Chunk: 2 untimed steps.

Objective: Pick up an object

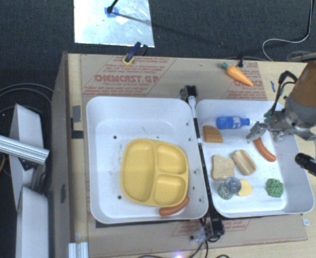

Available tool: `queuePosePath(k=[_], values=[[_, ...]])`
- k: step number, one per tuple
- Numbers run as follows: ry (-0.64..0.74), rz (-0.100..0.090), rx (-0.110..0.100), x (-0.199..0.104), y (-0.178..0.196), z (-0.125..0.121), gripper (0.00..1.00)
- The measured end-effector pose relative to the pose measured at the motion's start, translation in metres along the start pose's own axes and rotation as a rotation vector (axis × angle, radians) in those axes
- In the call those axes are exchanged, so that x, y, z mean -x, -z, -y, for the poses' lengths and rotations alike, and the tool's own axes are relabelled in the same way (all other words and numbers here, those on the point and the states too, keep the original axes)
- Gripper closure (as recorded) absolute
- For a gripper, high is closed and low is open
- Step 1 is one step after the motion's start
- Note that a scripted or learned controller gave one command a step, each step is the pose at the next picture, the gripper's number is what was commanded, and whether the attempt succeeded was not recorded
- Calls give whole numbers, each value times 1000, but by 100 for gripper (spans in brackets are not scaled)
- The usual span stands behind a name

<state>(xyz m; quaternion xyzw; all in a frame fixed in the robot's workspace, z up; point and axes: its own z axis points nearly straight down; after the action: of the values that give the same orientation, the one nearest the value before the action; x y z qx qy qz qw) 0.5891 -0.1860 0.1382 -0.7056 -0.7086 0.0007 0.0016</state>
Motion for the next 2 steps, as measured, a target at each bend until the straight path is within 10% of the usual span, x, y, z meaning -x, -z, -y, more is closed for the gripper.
queuePosePath(k=[1, 2], values=[[-3, 2, 4, 15, -54, -1, 0], [-1, 3, 7, 15, -43, -2, 100]])
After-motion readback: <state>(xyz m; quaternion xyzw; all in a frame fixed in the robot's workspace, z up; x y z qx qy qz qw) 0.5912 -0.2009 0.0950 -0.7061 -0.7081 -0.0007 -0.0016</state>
